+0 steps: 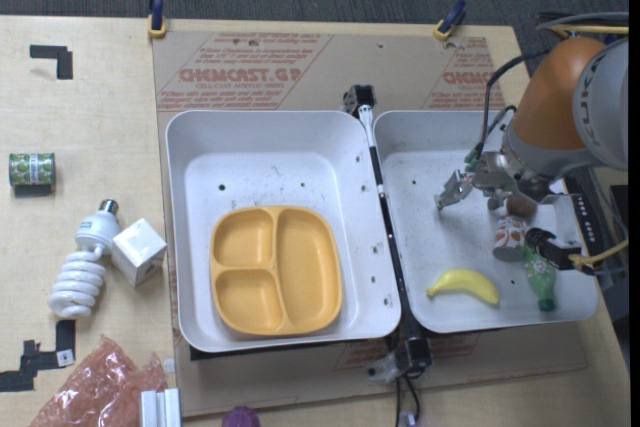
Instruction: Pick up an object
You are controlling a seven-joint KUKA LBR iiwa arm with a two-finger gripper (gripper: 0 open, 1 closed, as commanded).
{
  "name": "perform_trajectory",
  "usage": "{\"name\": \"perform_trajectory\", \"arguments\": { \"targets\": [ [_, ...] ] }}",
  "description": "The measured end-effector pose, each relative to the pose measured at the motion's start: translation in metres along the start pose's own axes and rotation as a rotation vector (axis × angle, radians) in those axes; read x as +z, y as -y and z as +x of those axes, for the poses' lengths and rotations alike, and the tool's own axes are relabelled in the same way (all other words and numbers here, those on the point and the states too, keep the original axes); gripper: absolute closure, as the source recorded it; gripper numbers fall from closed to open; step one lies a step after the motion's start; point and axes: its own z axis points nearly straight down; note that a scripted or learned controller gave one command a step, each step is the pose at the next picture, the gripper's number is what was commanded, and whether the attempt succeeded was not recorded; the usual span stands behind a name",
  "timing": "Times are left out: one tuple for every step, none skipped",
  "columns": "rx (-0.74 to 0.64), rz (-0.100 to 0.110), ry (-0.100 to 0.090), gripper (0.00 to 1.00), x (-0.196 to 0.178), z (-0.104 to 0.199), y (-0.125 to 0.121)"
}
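While a yellow plastic banana [464,286] lies near the front edge of the right white bin [420,215], a green bottle [541,283] rests at that bin's front right corner. Just behind it, along the right wall, sit a white-and-orange patterned cup [509,237] and a small brown object [520,206]. The gripper [456,192] hovers over the middle of this bin, fingers spread and pinching nothing. In the left white bin [200,205] a yellow three-compartment tray [277,269] fills the front half.
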Motion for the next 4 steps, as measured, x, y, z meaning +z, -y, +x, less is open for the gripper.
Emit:
{"name": "perform_trajectory", "arguments": {
  "targets": [
    [0.002,-0.002,0.001,1.0,-0.01,-0.001,-0.001],
    [-0.002,-0.002,0.001,1.0,-0.001,-0.077,-0.038],
    [-0.005,-0.003,0.002,1.0,-0.005,-0.076,-0.051],
    [-0.005,-0.003,0.002,1.0,-0.001,-0.076,-0.069]
  ]
}}
